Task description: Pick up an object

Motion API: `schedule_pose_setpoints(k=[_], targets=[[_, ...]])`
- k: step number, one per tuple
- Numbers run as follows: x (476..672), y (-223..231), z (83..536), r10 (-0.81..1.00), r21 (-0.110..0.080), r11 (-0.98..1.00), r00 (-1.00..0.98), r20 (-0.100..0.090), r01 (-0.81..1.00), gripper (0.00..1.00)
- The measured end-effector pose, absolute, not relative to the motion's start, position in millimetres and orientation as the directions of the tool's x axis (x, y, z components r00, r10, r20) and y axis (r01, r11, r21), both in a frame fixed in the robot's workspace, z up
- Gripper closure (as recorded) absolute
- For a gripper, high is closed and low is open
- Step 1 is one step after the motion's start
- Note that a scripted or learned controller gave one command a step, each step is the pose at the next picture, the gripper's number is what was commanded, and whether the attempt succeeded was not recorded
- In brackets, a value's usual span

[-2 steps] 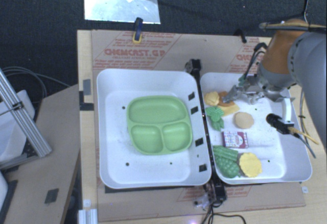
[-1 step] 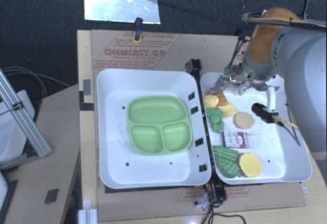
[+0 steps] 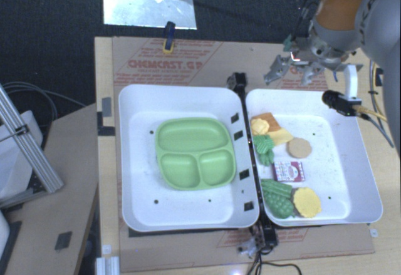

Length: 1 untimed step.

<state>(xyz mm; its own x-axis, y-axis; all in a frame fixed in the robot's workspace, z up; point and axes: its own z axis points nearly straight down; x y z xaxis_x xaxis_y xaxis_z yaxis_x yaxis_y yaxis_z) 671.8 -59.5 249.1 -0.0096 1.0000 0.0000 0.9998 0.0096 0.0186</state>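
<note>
The small toy foods that could be picked all lie in the right-hand shallow white plastic bin [image 3: 360, 161], none of them lifted. A round tan cookie-like disc [image 3: 299, 148] lies below the gripper [image 3: 292, 71] in the view, well apart from the fingertips, with bare bin floor between. To the disc's left, and further from the fingers sideways, sit an orange wedge-shaped piece [image 3: 265, 123] touching a pale yellow block [image 3: 280, 136], then a green leafy piece [image 3: 263, 147] against the bin's inner wall. Further down, farthest from the fingers, are a small red-and-white printed box [image 3: 289, 171], a bumpy dark green vegetable piece [image 3: 278, 198] and a yellow textured round slice [image 3: 307, 202] touching it.

The gripper hangs over the bin's far rim, its two fingers spread apart and grasping nothing. As a judgement, the task is barely begun: choosing, descending and closing are all left.

Beyond the fingers' left, the other white bin [image 3: 135, 142] holds a light green three-compartment plastic tray [image 3: 195, 152].
</note>
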Motion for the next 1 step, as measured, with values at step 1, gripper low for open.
schedule_pose_setpoints(k=[1], targets=[[670.1, -62.6, 249.6, 1.0, 0.007, 0.01, -0.01, -0.002, 1.0, 1.0]])
